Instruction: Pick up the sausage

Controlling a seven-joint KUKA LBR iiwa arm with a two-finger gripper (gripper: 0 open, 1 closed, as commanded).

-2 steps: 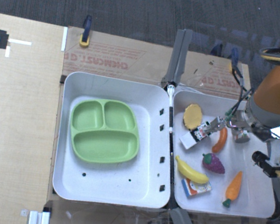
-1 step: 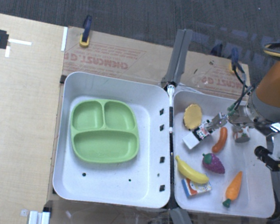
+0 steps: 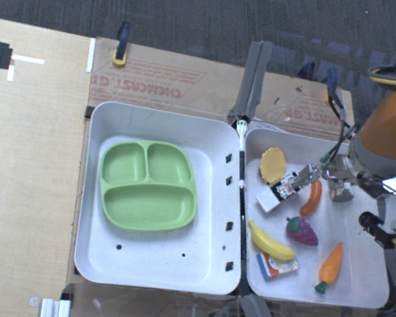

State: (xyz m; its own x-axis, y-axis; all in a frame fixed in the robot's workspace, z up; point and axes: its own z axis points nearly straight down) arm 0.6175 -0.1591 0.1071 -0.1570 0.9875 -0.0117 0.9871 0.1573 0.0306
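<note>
The sausage (image 3: pixel 311 198) is a short orange-red link lying near the back middle of the right bin (image 3: pixel 356 296). My gripper (image 3: pixel 281 189) reaches in low from the right and sits just left of the sausage, close beside it. Nothing shows held in the gripper. The grey arm with its orange band (image 3: pixel 386 123) stands over the bin's back right corner.
Around the sausage in the right bin lie a tan cookie (image 3: pixel 273 163), purple grapes (image 3: pixel 303 232), a banana (image 3: pixel 271 242), a carrot (image 3: pixel 329 265) and a small box (image 3: pixel 277 266). The left bin (image 3: pixel 91 249) holds a green divided plate (image 3: pixel 149 185).
</note>
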